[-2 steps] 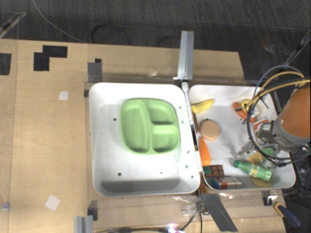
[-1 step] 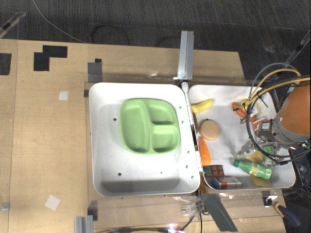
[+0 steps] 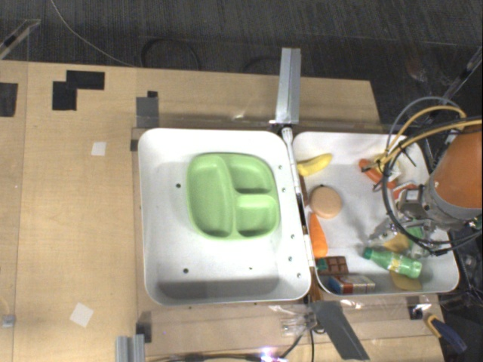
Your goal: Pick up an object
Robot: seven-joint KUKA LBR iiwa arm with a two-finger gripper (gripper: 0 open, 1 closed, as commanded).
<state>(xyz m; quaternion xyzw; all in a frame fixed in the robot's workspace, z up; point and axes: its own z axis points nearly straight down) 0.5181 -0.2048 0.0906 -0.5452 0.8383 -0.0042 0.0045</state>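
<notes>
From above I see my arm reaching in from the right, its hand (image 3: 398, 232) low over the right bin (image 3: 343, 145), among cables. I cannot tell how the hand is set, and nothing I can see is lifted, so I judge the pick not yet made.

Just below the hand lies a green plastic bottle (image 3: 392, 260) on its side, glossy, next to a flat yellowish piece (image 3: 405, 276). Further left in the same bin are a smooth tan rounded object (image 3: 326, 201), a curved yellow banana (image 3: 314, 164), a tapered orange carrot (image 3: 319, 238), and a blocky multicoloured cube (image 3: 333, 265).

The left bin (image 3: 162, 202) holds a matte green divided tray (image 3: 230, 194) with rounded corners. Both bins are shallow white moulded plastic on a pale wooden bench (image 3: 68, 225).
</notes>
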